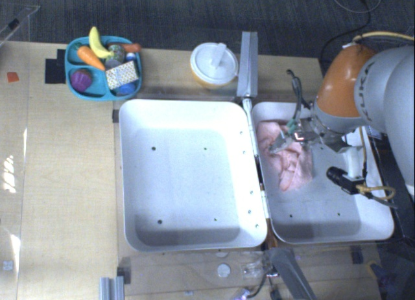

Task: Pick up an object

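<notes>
Tabletop point(65, 195) of pale wood carries the whole set-up, with two shallow white bins side by side near its front edge.

1. Left bin point(181, 175): bare white floor, nothing to pick.
2. Right bin point(324, 218): holds the task's thing, a soft pink object point(293, 168), crumpled and loose like cloth or a limp toy. It lies in the bin's far-left part, close beside the wall it shares with the left bin. It probably sits there because it is limp and slumps wherever it lands.
3. Gripper point(293, 135): low over the far end of the pink object, at or just above its surface. Whether it is spread or closed cannot be told at this angle, and no grasp can be confirmed. The placement suggests a straight-down approach on the bulkiest fold, which in my judgement gives the best chance of catching soft material.
4. Arm point(386, 91): reaches in from the right, and the orange band point(340, 85) sits above the wrist. The steep wrist angle keeps the body clear of the bin wall.
5. Far side of the tabletop: a white lidded tub point(214, 63) and a blue tray point(72, 90) of toy food, including a banana point(97, 43). Both stand well apart from the work

Judgement: the task is at the descent or contact stage, and the lift is not yet made
</notes>
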Controlling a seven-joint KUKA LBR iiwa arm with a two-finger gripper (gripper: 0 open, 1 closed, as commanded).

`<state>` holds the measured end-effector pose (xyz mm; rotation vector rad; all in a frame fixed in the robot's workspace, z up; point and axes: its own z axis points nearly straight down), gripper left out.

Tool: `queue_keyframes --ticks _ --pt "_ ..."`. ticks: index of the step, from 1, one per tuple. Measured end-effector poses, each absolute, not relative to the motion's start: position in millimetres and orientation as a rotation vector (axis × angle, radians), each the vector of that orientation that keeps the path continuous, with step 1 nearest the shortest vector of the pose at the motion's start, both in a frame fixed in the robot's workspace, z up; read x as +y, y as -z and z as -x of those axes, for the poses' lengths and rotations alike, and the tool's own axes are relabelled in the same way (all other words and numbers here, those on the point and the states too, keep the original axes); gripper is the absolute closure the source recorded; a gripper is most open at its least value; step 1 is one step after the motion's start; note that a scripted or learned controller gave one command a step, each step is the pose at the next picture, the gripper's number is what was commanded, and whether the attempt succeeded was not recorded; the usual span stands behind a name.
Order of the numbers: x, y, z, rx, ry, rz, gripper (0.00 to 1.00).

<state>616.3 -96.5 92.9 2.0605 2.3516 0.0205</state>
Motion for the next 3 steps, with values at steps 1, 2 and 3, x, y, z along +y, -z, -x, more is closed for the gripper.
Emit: queue_keyframes --ticks 1,2,3 --pt "-87.0 -93.5 -582.2 2.338 -0.021 -2.072 0.0" --pt "-85.8 -107.4 -586.0 2.333 -0.033 -2.064 1.0" --pt "-66.4 -187.1 -653.1 2.493 -0.007 -1.902 1.0"
